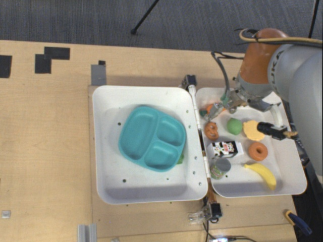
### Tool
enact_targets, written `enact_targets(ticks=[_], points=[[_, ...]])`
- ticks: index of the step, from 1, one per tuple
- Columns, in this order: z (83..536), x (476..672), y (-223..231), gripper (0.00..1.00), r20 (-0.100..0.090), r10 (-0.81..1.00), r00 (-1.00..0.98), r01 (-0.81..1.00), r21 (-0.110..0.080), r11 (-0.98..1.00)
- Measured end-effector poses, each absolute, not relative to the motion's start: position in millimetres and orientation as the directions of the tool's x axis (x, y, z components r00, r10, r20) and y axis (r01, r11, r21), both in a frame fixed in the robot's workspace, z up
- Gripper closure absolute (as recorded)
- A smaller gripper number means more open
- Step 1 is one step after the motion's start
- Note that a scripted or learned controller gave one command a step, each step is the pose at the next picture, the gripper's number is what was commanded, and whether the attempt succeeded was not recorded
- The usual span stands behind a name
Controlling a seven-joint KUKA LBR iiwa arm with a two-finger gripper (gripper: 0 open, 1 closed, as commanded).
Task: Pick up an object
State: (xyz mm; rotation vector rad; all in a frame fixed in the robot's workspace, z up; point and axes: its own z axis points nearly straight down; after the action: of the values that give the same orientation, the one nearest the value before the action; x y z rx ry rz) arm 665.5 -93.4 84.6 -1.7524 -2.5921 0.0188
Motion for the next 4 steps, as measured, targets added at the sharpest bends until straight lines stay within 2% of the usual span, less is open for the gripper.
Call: enact_targets(ticks=[4], points=[[84.6,665.5,-93.3,0.00,0.004,0.928,-0.373,0.928,-0.017,0.373]])
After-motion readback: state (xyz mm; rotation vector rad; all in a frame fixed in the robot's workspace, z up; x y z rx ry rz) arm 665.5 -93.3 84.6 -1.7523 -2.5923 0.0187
